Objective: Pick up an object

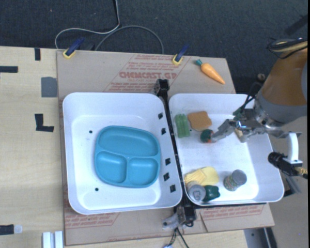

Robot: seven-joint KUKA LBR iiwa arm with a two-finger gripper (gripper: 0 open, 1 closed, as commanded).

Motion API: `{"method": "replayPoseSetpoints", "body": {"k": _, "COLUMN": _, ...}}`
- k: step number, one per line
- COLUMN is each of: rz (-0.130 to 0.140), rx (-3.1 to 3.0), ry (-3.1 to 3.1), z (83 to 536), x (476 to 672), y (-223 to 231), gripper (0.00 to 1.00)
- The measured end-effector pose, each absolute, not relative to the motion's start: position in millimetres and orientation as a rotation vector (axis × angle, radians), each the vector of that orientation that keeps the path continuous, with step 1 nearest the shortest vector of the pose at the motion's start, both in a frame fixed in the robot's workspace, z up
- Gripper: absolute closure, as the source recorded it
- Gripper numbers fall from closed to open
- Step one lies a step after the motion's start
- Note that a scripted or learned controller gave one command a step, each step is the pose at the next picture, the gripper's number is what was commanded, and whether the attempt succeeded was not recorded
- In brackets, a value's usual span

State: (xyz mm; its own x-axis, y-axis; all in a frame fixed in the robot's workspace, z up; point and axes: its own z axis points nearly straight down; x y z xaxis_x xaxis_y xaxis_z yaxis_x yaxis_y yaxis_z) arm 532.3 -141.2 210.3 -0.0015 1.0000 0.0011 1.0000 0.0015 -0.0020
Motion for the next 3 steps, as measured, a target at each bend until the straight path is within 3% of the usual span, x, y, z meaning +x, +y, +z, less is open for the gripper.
{"method": "replayPoseSetpoints", "body": {"k": 1, "rz": -0.001, "rx": -2.221, "ry": -2.231, "z": 79.1, "x": 577.6, "y": -108.9, "gripper": 0.0}}
{"method": "replayPoseSetpoints", "body": {"k": 2, "rz": -0.002, "rx": -2.218, "ry": -2.227, "z": 92.8, "x": 635.8, "y": -99.2, "gripper": 0.0}}
{"method": "replayPoseSetpoints", "body": {"k": 3, "rz": -0.001, "rx": -2.218, "ry": -2.224, "z": 85.1, "x": 661.5, "y": -100.2, "gripper": 0.0}}
